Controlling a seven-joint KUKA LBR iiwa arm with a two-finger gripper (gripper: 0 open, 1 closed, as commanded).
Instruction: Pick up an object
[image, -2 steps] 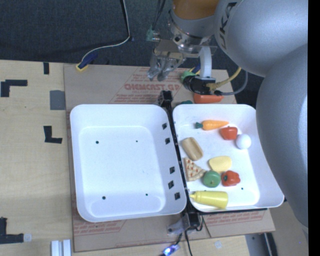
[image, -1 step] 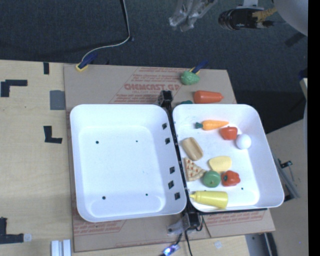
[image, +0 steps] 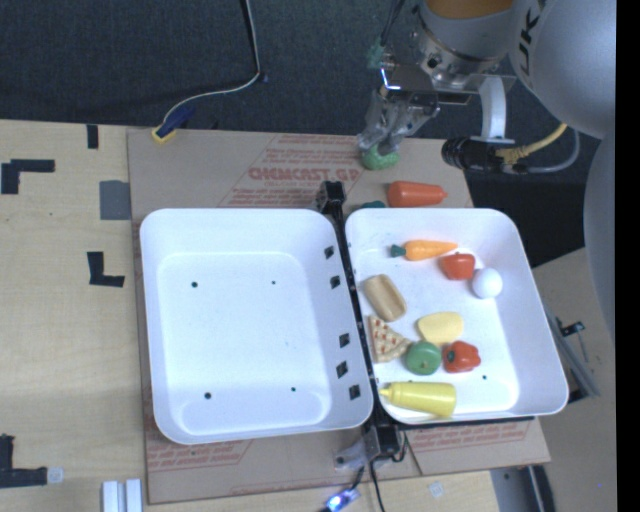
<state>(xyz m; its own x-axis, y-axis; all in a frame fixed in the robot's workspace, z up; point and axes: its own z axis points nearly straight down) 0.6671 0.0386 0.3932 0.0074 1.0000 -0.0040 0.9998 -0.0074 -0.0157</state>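
So the pincer (image: 388, 135) is hanging past the far rim of the right bin (image: 520, 300), over the bare surface, with a small green object (image: 379, 156) right at its fingertips. Looks pinched, though I honestly can't tell if the fingers are closed on it or just touching. An orange-red carrot-like piece (image: 415, 193) lies between that spot and the rim, long axis along the rim. Everything else sits inside that bin: carrot (image: 430, 249), egg (image: 487, 283), yellow bottle (image: 420, 398). Nothing blocks a straight lift.

Small green toy (image: 379, 156), rounded, gripped between the claw (image: 383, 143) fingers, raised beyond the right bin's (image: 520, 300) far edge
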